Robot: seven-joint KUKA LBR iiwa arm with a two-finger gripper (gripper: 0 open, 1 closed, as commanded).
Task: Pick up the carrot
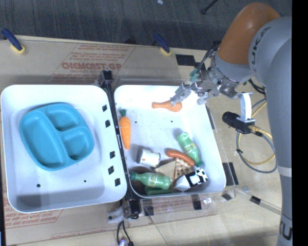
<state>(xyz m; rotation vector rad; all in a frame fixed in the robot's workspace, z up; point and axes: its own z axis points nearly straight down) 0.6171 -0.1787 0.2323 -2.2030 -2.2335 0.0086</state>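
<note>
The carrot (pixel 124 130), orange with a green top, lies lengthwise against the left wall of the right bin (pixel 143 94). My gripper (pixel 180 94) hangs over that bin's far right corner, well to the right of the carrot and farther back. Its tip is just above an orange-brown drumstick-shaped toy (pixel 167 105). Nothing shows the carrot in its grasp.
A blue divided plate (pixel 56 135) sits in the left bin (pixel 10 152). The right bin's near half holds two green bottles (pixel 189 145) (pixel 153 180), a sausage (pixel 178 155), a white cup (pixel 150 158) and a black-and-white toy (pixel 197 177). A cable (pixel 254 147) loops right of the bins.
</note>
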